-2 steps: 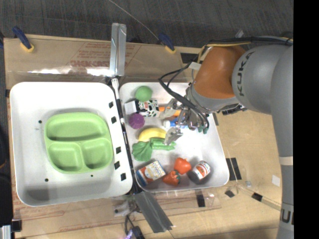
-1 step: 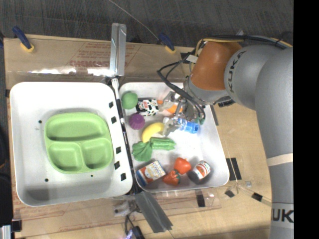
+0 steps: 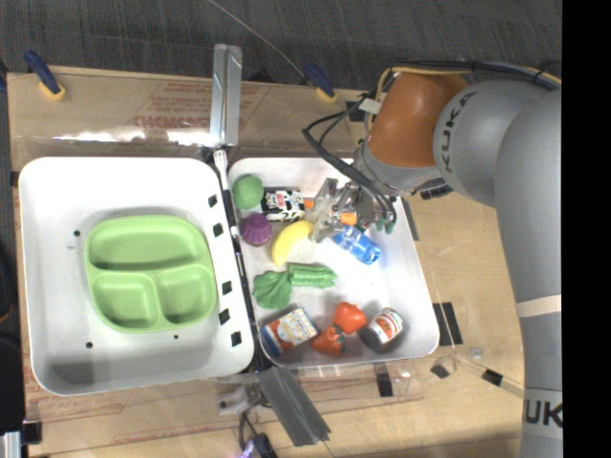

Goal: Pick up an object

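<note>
My gripper [image 3: 334, 214] hangs low over the upper middle of the right bin [image 3: 420, 284]. Its metal fingers point down-left, just right of a yellow banana-shaped toy [image 3: 289, 241] and over the upper end of a blue bottle [image 3: 360, 246]. A small black and white carton [image 3: 284, 201] lies just left of the gripper. I see nothing clearly held between the fingers.
The right bin also holds a green ball [image 3: 247, 192], a purple ball [image 3: 255, 228], a green leafy toy [image 3: 291, 281], red pepper pieces [image 3: 340, 327] and two small cans [image 3: 290, 328]. A green divided plate [image 3: 150, 272] sits in the left bin [image 3: 48, 256].
</note>
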